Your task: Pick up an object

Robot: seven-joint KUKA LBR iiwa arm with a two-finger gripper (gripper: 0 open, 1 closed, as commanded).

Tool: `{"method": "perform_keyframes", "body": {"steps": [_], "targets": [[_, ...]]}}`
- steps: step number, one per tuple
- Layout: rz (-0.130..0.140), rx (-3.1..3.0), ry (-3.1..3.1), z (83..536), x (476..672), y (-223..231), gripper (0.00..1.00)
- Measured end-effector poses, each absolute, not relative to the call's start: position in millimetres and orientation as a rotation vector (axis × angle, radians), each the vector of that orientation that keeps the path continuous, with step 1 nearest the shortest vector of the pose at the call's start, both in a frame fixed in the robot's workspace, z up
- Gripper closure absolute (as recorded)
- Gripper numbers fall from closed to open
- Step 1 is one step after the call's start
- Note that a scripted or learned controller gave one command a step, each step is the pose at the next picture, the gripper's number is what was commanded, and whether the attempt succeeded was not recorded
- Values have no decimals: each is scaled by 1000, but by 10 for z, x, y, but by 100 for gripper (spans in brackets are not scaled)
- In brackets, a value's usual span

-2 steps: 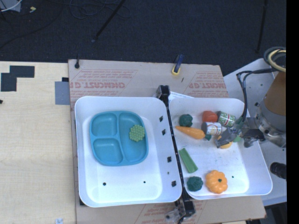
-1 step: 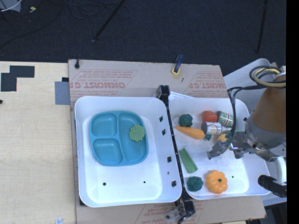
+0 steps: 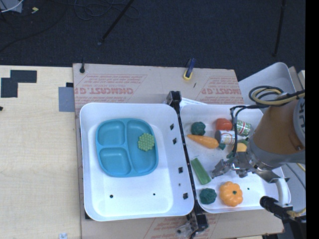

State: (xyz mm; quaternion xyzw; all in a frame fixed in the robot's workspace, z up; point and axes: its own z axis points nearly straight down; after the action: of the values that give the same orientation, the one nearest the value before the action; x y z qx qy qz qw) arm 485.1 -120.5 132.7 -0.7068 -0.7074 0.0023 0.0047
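The right bin (image 3: 214, 109) holds several toy foods: an orange carrot (image 3: 203, 141), a dark green broccoli (image 3: 198, 128), a red tomato (image 3: 224, 124), a flat green strip (image 3: 200, 171), an orange pumpkin (image 3: 231, 193) and a dark green lump (image 3: 208, 196). My gripper (image 3: 225, 167) is low in this bin, between the carrot and the pumpkin, just right of the green strip. I see nothing clearly held in it. The wrist with its orange band (image 3: 276, 128) covers the bin's right side.
A small can (image 3: 242, 128) and a grey cylinder (image 3: 224, 137) lie near the tomato. The left bin (image 3: 129, 203) carries a blue divided plate (image 3: 117, 158) with a bumpy light green ball (image 3: 146, 142) on it. A black divider (image 3: 180, 143) separates the bins.
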Motion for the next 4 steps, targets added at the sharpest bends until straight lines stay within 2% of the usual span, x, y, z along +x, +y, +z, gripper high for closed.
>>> {"method": "perform_keyframes", "body": {"steps": [1, 2, 4], "targets": [[1, -2219, -2217, 866, 4853, -1190, 0], [-8, -2227, -2212, 1006, 4874, -1199, 100], [-1, -2220, -2223, 1898, 4896, -1091, 100]]}}
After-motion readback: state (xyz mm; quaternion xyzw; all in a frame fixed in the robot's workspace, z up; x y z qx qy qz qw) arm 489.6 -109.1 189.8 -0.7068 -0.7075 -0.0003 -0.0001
